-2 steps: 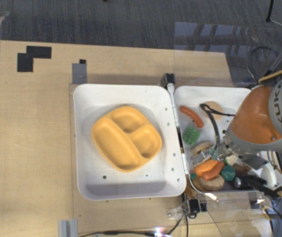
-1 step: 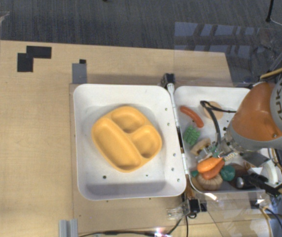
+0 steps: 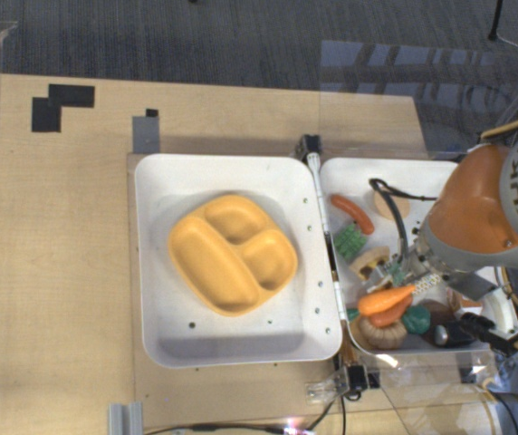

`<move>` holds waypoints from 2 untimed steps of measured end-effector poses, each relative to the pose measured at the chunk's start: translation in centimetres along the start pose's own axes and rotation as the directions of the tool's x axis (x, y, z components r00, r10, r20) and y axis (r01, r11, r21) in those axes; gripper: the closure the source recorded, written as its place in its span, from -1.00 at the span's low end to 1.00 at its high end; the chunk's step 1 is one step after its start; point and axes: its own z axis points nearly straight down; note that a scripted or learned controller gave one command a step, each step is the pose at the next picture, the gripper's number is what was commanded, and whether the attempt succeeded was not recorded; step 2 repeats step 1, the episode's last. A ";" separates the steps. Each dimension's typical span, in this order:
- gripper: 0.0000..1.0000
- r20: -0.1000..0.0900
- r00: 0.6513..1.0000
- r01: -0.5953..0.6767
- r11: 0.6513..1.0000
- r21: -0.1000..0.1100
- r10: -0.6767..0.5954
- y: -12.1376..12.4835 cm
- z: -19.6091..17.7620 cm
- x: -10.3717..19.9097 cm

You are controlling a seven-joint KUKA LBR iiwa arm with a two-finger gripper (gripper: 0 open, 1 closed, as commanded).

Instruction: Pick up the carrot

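Note:
The carrot [image 3: 387, 303] is orange and lies slanted near the front left of the right bin [image 3: 440, 167], its thick end pointing up and to the right. It rests partly on a tan ring-shaped toy [image 3: 383, 335]. My gripper [image 3: 413, 277] hangs low over the bin, just above and to the right of the carrot's thick end, and seems to touch it there. The grey arm with its orange band [image 3: 474, 208] hides the bin's right half.
A yellow divided plate [image 3: 232, 253] fills the left bin [image 3: 164, 333]. Around the carrot in the right bin lie a red sausage-like toy [image 3: 351, 212], a green ridged piece [image 3: 350, 242], a beige disc [image 3: 391, 205] and a dark green piece [image 3: 415, 320].

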 end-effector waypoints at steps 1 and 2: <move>1.00 0.003 0.862 -0.507 0.861 0.030 0.507 0.9 -7.3 4.3; 1.00 0.003 0.862 -0.507 0.861 0.030 0.507 0.9 -7.3 4.3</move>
